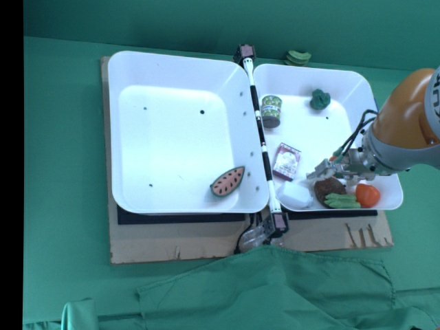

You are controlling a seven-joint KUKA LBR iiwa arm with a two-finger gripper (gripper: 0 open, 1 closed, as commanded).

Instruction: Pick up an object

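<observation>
a green counter (62,150) carries a sheet of brown cardboard (172,243), and on it two shallow white bins sit side by side, parted by a black-and-white striped bar (260,133); green cloth (275,287) lies rumpled along the near edge. taking the bar as landmark: the left bin (130,74) lies to its left and holds a watermelon slice (227,181) near its front corner, close to the bar. the right bin (344,81) lies on the bar's other side. just right of the bar's middle stands a small jar (271,111), and below that a pink packet (287,161), then a white lump (296,195) near the bar's front end. farther from the bar sit a dark green piece (320,100) toward the back, and at the front a brown round piece (328,187), a green pod (342,201) and an orange-red piece (367,195). the hand (328,172) hangs low over the brown piece, well right of the bar; whether it is open or closed cannot be told, and nothing shows between its tips
</observation>
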